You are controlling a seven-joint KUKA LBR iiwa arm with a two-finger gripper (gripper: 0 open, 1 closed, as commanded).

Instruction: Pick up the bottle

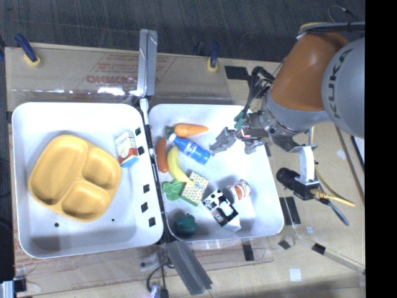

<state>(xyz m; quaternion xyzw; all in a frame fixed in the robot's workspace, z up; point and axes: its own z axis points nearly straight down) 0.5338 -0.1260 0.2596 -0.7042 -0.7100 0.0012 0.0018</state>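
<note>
While bottle point(191, 150) lies left, end effector point(223, 140) near

Robotics lab — KUKA arm point(322, 73), taped bench point(322, 228), bins point(37, 234).

Both bins point(80, 113) show you smooth white plastic with a soft sheen. The yellow divided tray point(74, 176) looks like matt moulded plastic. The blue bottle point(191, 150) is glossy plastic with a white cap. The carrot point(190, 130) and banana point(176, 167) read as smooth toy plastic. The small carton point(126, 148) looks like printed card. The arm's orange band point(304, 73) is glossy.
</note>
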